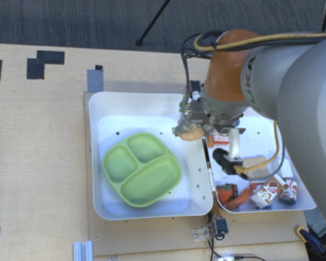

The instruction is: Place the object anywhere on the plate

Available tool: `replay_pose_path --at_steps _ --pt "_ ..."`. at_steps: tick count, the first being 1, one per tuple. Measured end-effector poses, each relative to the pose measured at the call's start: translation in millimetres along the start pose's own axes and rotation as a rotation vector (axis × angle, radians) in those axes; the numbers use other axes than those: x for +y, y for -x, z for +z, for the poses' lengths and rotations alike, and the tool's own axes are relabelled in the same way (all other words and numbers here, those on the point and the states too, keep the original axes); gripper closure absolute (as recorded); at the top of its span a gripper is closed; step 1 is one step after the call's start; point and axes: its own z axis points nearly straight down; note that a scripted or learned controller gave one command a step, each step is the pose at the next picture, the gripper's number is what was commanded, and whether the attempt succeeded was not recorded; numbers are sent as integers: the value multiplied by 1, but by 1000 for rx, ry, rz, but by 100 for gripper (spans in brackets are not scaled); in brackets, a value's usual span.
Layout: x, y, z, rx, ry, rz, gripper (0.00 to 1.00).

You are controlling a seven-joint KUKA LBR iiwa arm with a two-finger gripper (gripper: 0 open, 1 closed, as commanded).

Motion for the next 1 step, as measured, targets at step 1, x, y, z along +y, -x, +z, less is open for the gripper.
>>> replay_pose_path --at_steps 1 --pt "-36 -41 43 0 2 0 100"
